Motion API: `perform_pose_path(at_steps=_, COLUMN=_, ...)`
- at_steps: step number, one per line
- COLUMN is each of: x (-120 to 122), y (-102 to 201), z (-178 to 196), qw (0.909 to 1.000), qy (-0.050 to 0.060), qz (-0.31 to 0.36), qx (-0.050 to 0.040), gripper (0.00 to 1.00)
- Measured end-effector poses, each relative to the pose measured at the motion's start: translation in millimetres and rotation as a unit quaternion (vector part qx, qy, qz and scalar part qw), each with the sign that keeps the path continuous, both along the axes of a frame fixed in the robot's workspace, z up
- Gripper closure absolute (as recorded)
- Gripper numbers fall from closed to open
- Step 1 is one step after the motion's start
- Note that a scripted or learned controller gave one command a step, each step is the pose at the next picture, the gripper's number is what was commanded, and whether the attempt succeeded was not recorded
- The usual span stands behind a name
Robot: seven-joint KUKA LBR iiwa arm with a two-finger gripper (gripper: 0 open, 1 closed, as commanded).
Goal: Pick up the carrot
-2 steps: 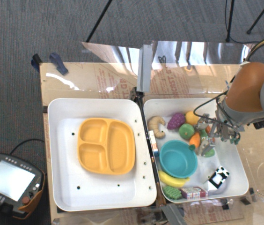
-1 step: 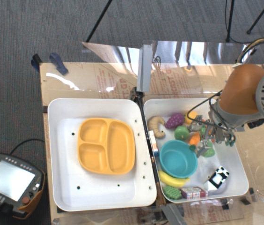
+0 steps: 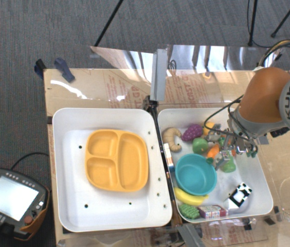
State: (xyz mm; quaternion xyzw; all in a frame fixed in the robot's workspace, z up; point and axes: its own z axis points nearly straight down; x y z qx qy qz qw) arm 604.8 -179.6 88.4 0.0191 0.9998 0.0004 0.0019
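Carrot (image 3: pixel 213 151) in right bin, directly under claw (image 3: pixel 221 149), beside teal bowl (image 3: pixel 195 174).

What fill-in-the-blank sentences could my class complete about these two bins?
1. The yellow divided plate lies in the ____ bin.
2. The bowl beside the banana is coloured ____.
3. The claw hovers over the ____ bin.
4. The orange carrot lies just below the ____ grapes.

Missing words: left; teal; right; purple
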Motion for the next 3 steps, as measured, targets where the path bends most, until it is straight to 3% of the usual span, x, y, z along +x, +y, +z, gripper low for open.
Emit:
perform_pose_path(at_steps=2, x=-5.9, y=13.7, z=-0.4, qw=1.0, qy=0.002, qz=-0.006, qx=0.0002, gripper=0.0)
perform_pose_path(at_steps=3, x=-4.2, y=15.0, z=10.6, qw=1.0, qy=-0.001, qz=-0.004, qx=0.0006, gripper=1.0)
